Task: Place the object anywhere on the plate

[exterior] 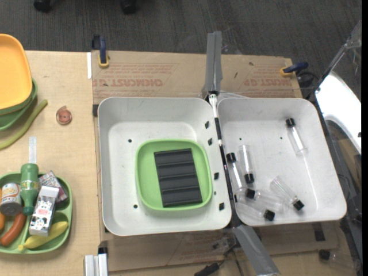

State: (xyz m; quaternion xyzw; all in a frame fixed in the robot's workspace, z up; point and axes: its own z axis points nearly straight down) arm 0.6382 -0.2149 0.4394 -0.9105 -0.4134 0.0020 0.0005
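A green square plate (146, 177) lies in the middle of the left white bin (115, 125). A dark grey ribbed block (179, 177) rests flat on the plate and covers most of its centre. The right white bin (322, 171) holds several clear plastic tubes with black caps. One tube (295, 134) lies near the bin's far right. Another tube (246, 163) sits near the bin's left wall, and a third (287, 192) lies towards the front.
On the wooden bench to the left stand stacked yellow and green dishes (12, 76), a small pink item (64, 115) and a green tray of toy food (35, 213). A grey divider post (213, 62) rises between the bins. A white shape (343, 105) sits at the right edge.
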